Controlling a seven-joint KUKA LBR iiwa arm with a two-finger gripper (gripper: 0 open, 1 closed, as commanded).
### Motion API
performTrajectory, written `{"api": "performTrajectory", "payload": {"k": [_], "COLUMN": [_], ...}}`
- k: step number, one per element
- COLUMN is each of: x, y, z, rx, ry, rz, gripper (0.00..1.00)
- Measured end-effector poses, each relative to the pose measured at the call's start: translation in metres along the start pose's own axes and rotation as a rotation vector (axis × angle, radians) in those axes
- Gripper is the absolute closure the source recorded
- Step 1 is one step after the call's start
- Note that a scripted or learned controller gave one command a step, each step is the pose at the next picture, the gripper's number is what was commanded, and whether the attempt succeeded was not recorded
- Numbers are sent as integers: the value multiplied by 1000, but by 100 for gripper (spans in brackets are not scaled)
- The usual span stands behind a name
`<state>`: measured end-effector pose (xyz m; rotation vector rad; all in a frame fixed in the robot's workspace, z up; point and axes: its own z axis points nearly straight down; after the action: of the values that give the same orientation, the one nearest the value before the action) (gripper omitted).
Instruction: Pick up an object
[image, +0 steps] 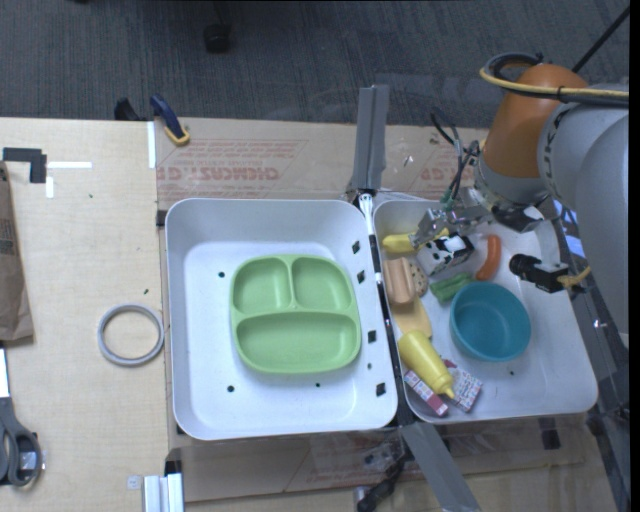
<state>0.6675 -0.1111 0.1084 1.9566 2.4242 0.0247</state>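
Gripper (443, 228) low over the back of the right bin (560, 385), above a black-and-white toy (452, 252); grip state cannot be told. Blue bowl (490, 320), yellow bottle (427, 364) nearby. Green divided plate (295, 313) in left bin (190, 300).

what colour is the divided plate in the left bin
Light green, plain with no pattern; the divided plate shows clearly in the camera view.

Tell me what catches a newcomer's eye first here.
The pale green divided plate lying alone in the left bin stands out first. Next comes the blue bowl in the cluttered right bin, with the arm's pincer low over the toys at that bin's far end.
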Motion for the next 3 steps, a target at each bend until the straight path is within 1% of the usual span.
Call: {"api": "performTrajectory", "payload": {"k": [1,2,3], "x": [3,6,11], "y": [1,-64,-42], "z": [0,-2,12], "rx": [-1,-4,23], "ry": [-2,-5,5], "rz": [94,-47,101], "gripper": [0,0,0]}}
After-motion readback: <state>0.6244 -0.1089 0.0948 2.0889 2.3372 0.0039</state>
